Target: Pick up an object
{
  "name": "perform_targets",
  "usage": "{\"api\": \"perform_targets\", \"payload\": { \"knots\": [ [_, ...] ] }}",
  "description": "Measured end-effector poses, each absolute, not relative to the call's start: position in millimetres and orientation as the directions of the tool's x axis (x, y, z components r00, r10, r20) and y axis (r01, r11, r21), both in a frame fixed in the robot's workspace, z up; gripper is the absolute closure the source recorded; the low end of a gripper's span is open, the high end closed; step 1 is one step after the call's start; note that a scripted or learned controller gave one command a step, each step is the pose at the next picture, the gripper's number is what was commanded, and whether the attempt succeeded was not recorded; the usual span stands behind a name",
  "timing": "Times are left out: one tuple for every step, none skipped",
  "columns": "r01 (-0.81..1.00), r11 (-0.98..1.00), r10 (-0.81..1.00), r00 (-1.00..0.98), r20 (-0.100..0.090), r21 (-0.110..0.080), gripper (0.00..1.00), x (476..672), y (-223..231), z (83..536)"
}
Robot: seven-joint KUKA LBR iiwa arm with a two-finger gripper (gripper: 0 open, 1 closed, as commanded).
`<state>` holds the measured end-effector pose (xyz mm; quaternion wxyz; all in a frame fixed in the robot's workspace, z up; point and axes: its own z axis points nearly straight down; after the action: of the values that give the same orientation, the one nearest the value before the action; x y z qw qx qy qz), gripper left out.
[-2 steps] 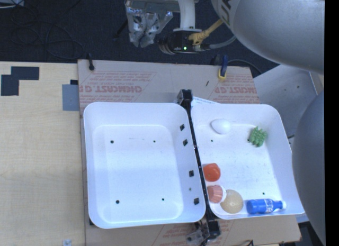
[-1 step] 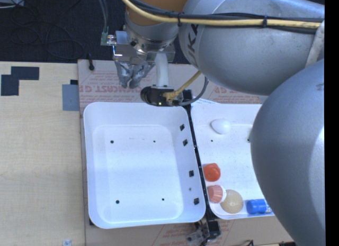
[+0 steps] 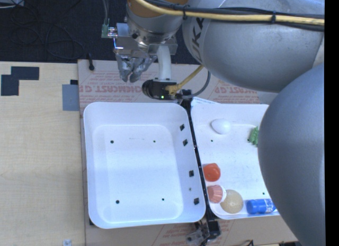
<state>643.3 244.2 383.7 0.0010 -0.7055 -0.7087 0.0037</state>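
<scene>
Gripper: hangs at about 11 o'clock in the frame, above the far edge of the left bin; its fingertips sit close together with nothing seen between them, so it looks closed and empty.
Objects: all lie in the right bin, at 3 to 5 o'clock: a white egg-like piece, an orange ball, a pink item, a tan round item, a blue item, a green bit.
Progress: I judge nothing picked yet; reach, grasp and lift all remain.
Distance: the gripper is well apart from every object.
</scene>
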Motion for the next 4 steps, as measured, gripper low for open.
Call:
{"api": "perform_targets", "payload": {
  "knots": [
    [1.000,0.004,1.000,-0.004,-0.002,-0.003,1.00,643.4,244,387],
    [1.000,0.000,1.000,0.000,0.003,0.011,1.00,643.6,225,522],
    [1.000,-0.002,1.000,0.002,-0.007,-0.019,1.00,642.4,234,364],
    [1.000,0.001,1.000,-0.001,-0.003,-0.007,1.00,643.7,243,343]
  ]
}}
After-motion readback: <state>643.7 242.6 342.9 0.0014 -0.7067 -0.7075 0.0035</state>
